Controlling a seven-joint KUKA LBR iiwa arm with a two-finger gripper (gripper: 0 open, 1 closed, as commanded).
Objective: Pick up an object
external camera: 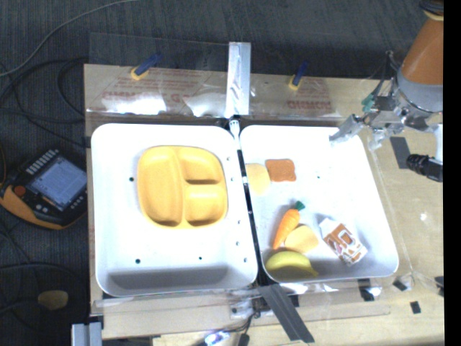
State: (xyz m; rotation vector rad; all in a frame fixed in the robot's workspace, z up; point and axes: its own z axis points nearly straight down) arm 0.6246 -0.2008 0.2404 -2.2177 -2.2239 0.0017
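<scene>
The right bin [374,193] holds several toy foods. An orange carrot [286,225] with a green top lies in the middle. A pale yellow wedge [304,240] and a yellow-green banana-like piece [289,264] sit just in front of it. A small white and orange carton [343,241] lies to their right. A brown square [280,169] and a pale round piece [257,178] rest near the bin's far left side. My gripper [358,135] hangs over the bin's far right corner, open, with nothing between its fingers and well apart from every object.
In the left bin [115,265] a yellow divided tray [182,186] lies upside up in the middle. A metal divider post [238,78] stands behind the seam between the bins. A handheld controller [45,189] lies on the floor at the left.
</scene>
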